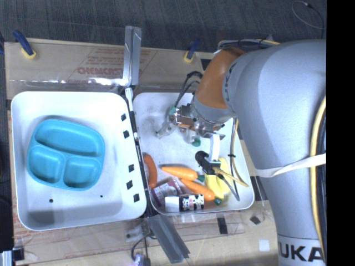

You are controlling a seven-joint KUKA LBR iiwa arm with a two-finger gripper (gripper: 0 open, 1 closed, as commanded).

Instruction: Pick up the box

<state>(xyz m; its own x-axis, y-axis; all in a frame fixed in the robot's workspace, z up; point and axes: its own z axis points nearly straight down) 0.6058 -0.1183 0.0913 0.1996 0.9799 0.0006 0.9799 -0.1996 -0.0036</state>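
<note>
Box and gripper in the right bin, seen from above.
The box (184, 203), white with a dark pattern, lies flat at the near edge of the right bin (145, 111), its long axis running left to right. The carrots (178, 172) and a yellow item (217, 185) lie just behind it. The gripper (184, 121) sits well apart, toward the bin's far side; whether its fingers are apart cannot be told. A blue tray (66, 152) lies in the left bin (25, 107).

One overhead camera looks slantwise down on both bins (72, 101).
</note>
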